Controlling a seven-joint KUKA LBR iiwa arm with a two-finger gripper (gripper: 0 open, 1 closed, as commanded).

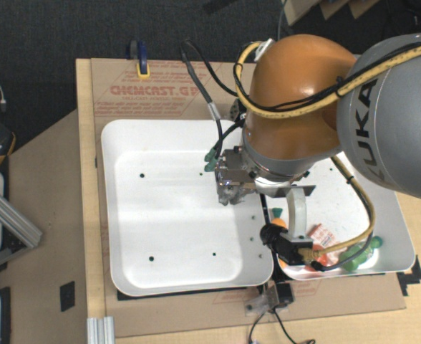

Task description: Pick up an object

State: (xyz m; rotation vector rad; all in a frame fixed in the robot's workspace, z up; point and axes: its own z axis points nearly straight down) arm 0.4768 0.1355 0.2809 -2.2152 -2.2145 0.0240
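Arm: the grey arm reaches in from the right, and its broad orange band sits over the middle of the surface, hiding much of the right bin
Tool: the tool shows as a small metal block under the left edge of the orange band, low over the seam where the two bins meet, at the right rim of the left bin
Tool state: cannot tell whether it is released or clenched, since the wrist hides its underside; nothing can be seen held in it
Left bin: the left bin is a shallow white tray with rounded corners and a few small black dots on its floor
Right bin: only the near and right parts of the right bin show past the arm
Task's things: a small cluster lies at the near edge of the right bin, just right of the seam and nearer the camera than the tool
Packet: a red-and-white packet lies in that cluster
Green object: a green object lies right of the packet, near the bin's front rim
Orange piece: a small orange piece shows beside a black fitting, too small to identify
Cables: yellow and black cables loop across the orange band and run down toward the cluster
Surface: a brown board with red lettering lies under both bins, a blue clamp at its far edge
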